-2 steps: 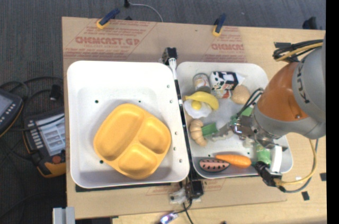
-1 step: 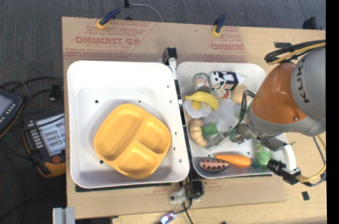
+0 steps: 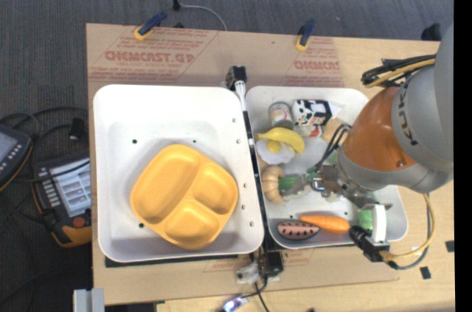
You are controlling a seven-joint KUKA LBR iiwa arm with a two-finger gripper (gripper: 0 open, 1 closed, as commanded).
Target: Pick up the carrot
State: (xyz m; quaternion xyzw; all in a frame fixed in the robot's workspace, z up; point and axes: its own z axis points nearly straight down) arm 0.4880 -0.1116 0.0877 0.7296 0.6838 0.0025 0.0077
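The orange carrot [image 3: 325,223] lies flat near the front wall of the right white bin [image 3: 346,93], pointing left to right. My gripper [image 3: 320,179] hangs over the middle of that bin, just behind the carrot and a little to its left. The grey and orange wrist covers most of it. Nothing visibly sits in the gripper, and the carrot rests apart from it on the bin floor.
A watermelon slice [image 3: 297,231] touches the carrot's left end, and a green and white piece [image 3: 371,220] lies at its right. Further back are a banana [image 3: 283,136], a tan knobbly piece [image 3: 272,182] and a cow-patterned toy [image 3: 310,111]. The left bin [image 3: 118,119] holds a yellow divided plate [image 3: 184,194].
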